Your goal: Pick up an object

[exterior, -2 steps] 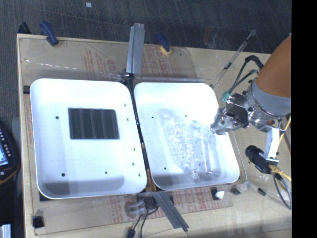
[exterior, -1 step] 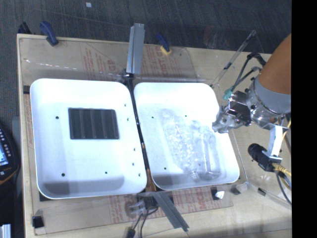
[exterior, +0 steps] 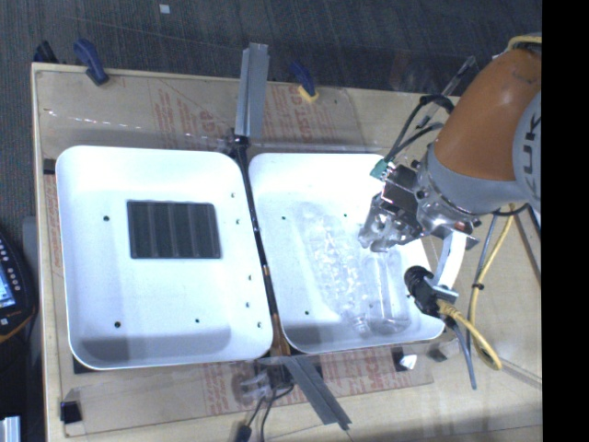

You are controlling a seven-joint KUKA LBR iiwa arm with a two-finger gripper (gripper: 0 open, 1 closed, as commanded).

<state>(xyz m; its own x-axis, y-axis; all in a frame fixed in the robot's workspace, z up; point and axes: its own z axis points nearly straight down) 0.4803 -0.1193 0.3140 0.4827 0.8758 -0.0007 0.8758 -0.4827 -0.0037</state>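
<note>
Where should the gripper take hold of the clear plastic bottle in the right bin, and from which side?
Probably across the body of the clear plastic bottle, coming from above. It lies flat on the floor of the right bin, long axis toward the near wall, so closing across its narrow width looks best. The gripper is just above it.

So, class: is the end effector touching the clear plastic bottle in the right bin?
Cannot tell. In the camera view the end effector overlaps the upper end of the clear plastic bottle in the right bin, with no plain gap or contact visible.

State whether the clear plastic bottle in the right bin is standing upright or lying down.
Lying down. The clear plastic bottle rests lengthwise on the floor of the right white bin, its long side showing, just below the gripper.
</note>
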